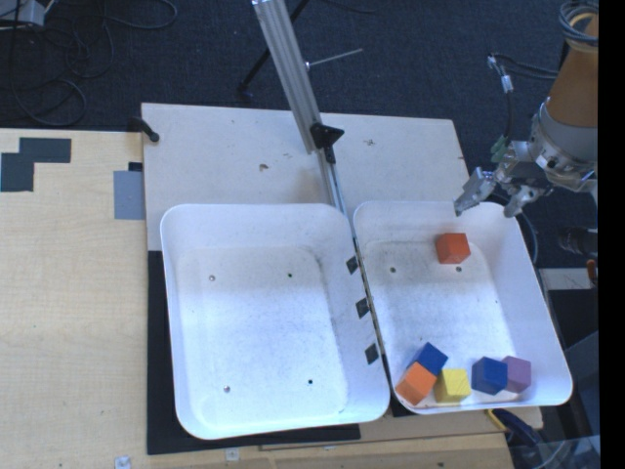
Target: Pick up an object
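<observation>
An orange-red cube (452, 248) lies alone in the upper part of the right bin (532, 291). Along that bin's front edge sit several blocks: an orange one (418, 383), a blue one (431, 359), a yellow one (452, 386), a dark blue one (488, 375) and a purple one (518, 371). My gripper (493, 199) hangs open above the right bin's back rim, up and to the right of the orange-red cube, with nothing between its fingers.
The left bin (256, 320) sits beside the right one, with a row of black clips (361, 306) between them. A slanted aluminium post (293, 76) rises behind the bins. Cables lie on the dark floor at the back.
</observation>
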Robot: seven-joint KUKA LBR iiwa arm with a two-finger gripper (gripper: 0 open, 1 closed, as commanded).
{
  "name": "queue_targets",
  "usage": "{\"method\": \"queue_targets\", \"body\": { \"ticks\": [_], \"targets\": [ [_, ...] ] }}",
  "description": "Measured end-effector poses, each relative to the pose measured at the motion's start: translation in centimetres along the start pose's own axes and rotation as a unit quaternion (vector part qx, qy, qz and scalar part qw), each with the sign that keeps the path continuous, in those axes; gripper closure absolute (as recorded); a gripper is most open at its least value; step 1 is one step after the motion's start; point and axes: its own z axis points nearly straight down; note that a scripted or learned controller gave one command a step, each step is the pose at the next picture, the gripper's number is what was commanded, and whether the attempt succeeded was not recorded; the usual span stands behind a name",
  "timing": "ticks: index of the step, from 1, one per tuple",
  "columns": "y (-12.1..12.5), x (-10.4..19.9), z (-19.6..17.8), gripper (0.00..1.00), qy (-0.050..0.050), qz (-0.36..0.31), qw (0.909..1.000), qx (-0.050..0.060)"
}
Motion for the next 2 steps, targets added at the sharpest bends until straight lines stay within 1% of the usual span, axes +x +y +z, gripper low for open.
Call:
{"method": "queue_targets", "body": {
  "ticks": [1,2],
  "targets": [
    [-0.9,-0.2,11.2,0.0,0.001,0.001,1.0,0.004],
    [1.7,-0.9,13.9,0.0,-0.002,0.001,1.0,-0.007]
  ]
}}
